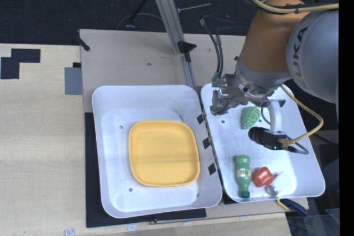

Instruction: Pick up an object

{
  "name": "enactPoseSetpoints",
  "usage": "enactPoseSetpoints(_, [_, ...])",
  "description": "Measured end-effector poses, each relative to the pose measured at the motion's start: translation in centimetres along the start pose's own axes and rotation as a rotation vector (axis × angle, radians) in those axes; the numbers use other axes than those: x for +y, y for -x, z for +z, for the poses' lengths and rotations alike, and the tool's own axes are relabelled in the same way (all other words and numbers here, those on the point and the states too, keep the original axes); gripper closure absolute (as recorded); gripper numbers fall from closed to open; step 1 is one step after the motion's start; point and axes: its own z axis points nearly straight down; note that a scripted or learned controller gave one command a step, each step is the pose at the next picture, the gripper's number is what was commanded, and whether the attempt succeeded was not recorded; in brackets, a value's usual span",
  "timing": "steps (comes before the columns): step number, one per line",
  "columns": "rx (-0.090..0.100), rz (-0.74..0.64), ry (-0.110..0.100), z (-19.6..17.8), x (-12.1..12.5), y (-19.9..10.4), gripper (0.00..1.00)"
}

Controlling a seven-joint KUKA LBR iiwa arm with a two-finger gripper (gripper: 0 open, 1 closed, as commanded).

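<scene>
My gripper [221, 101] hovers at the right bin's far-left corner; grip state unreadable, nothing visibly held. Nearest target: light green bumpy plastic piece [250, 117], just right of gripper, long axis roughly upright in view.

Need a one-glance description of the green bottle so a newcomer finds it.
Start at the right bin, the one the arm reaches over. Near its front edge, on the side toward the left bin, the green bottle lies with a yellowish label band. The red object beside it is squat; the bottle is long, slim and green.
</scene>
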Motion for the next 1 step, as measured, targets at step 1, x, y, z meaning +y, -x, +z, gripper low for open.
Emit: enactPoseSetpoints(1, [0.0, 0.0, 0.0, -0.21, -0.69, -5.04, 1.0])
